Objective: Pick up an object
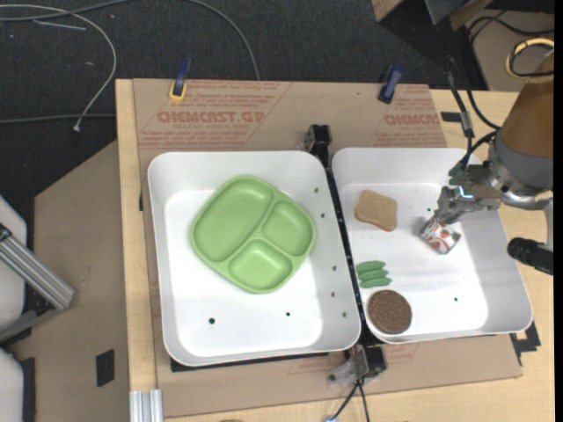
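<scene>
In the right bin (493, 315) lie a tan bread slice (376, 209), a green pea pod (372, 274), a brown round patty (389, 311) and a small red, white and silver packet (441, 236). My gripper (450, 211) reaches in from the right and hangs just above the packet's upper end, touching it or nearly so. The packet still seems to rest on the bin floor. The bread slice lies to the gripper's left, with bare floor between them.
The left bin (176, 315) holds a green divided plate (253, 233). A black divider rail (339, 236) runs between the two bins. The arm's orange band (535, 117) and grey wrist (519, 170) overhang the right bin's far right rim.
</scene>
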You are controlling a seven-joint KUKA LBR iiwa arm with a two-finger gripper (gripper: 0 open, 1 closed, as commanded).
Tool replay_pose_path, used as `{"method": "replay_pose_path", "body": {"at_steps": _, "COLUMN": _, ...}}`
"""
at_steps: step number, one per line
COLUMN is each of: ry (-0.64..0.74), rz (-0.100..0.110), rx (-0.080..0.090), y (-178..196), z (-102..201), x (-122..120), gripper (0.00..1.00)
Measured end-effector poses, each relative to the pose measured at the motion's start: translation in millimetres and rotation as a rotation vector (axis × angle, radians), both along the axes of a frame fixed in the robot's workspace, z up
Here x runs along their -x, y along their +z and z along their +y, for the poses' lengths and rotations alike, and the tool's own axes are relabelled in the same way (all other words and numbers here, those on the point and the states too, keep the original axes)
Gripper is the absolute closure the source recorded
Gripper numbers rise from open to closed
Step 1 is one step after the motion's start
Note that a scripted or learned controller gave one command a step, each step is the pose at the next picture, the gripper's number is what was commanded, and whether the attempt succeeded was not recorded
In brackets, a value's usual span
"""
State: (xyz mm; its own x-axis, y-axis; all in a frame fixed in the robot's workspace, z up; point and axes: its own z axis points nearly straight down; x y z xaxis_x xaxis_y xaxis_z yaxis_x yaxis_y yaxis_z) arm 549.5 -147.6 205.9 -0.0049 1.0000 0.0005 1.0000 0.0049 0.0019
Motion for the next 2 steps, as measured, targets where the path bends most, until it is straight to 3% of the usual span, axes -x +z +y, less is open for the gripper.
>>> {"method": "replay_pose_path", "body": {"at_steps": 1, "ry": 0.001, "rz": 0.000, "rx": -0.001, "y": -6.5, "z": 49.6, "x": -17.7, "gripper": 1.00}}
{"method": "replay_pose_path", "body": {"at_steps": 2, "ry": 0.001, "rz": -0.002, "rx": -0.001, "y": 10.2, "z": 101.2, "x": -37.7, "gripper": 1.00}}
